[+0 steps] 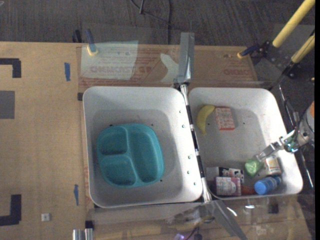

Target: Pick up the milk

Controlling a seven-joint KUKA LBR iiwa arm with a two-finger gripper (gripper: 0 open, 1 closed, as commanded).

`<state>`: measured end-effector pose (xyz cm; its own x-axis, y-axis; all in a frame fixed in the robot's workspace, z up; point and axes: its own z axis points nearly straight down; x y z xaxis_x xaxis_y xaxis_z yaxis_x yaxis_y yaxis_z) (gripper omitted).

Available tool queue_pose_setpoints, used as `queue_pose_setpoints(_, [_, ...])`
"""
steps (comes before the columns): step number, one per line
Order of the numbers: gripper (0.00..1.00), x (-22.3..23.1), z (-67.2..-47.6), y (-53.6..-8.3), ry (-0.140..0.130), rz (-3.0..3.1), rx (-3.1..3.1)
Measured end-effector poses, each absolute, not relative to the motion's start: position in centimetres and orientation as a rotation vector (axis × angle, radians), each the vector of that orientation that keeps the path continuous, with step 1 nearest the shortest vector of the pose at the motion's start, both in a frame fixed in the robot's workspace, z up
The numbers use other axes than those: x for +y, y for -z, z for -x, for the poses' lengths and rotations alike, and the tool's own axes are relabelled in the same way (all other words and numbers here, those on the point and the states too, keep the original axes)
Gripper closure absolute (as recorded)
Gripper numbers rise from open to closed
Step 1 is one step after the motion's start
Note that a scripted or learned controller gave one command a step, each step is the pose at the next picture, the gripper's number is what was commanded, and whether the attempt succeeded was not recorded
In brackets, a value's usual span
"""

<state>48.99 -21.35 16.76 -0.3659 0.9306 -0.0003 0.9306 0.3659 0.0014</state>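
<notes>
- The tool (272,150) sits at the right edge of the frame, low over the right bin (260,96), at that bin's lower right part; whether it is spread or pressed together cannot be told.
- The milk (272,165), a small bottle with a label, lies in the lower right corner of the right bin, just below the tool.
- A green item (252,167) lies just left of the milk, and a blue bottle (265,185) just below it.
- Small cartons (227,181) lie along the bin's lower wall.
- A banana (204,118) and a red-and-white box (224,118) lie in the bin's upper left.
- The left bin (95,134) holds a teal divided plate (130,154).
- Both bins rest on the table (40,134).
</notes>
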Motion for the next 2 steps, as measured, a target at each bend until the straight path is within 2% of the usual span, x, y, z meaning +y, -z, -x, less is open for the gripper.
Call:
queue_pose_setpoints(1, [0.0,-21.68,-51.27,-9.74,-0.007,-2.106,2.331])
queue_pose_setpoints(2, [1.0,-21.92,-51.26,-10.73,-0.007,-2.109,2.324])
